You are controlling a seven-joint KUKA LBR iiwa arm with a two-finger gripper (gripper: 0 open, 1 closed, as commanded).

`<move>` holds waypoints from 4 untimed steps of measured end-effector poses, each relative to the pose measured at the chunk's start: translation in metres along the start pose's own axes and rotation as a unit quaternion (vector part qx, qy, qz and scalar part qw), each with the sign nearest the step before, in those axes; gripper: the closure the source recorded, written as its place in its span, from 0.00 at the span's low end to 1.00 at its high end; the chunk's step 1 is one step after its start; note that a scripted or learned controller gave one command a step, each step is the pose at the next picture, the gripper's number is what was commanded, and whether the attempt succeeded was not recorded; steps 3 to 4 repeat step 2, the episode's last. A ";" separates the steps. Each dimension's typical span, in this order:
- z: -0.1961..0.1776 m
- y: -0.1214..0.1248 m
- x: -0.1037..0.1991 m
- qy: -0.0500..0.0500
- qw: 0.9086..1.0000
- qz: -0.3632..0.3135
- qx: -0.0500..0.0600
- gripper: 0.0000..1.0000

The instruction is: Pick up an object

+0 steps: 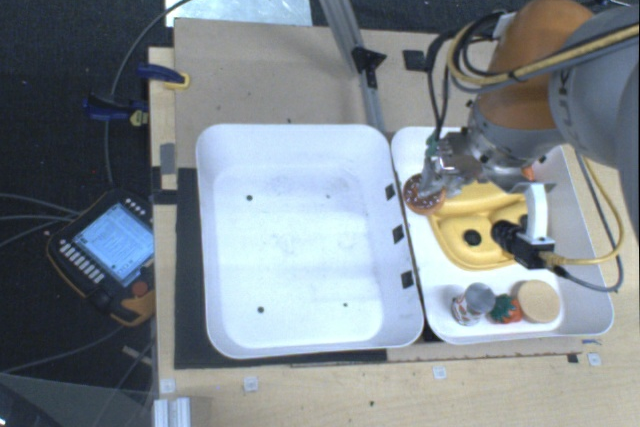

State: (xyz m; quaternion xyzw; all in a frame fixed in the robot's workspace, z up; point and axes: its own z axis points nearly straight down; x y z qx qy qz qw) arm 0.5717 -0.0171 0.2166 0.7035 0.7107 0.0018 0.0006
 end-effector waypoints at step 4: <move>0.011 0.039 0.097 0.000 1.000 0.000 0.000 1.00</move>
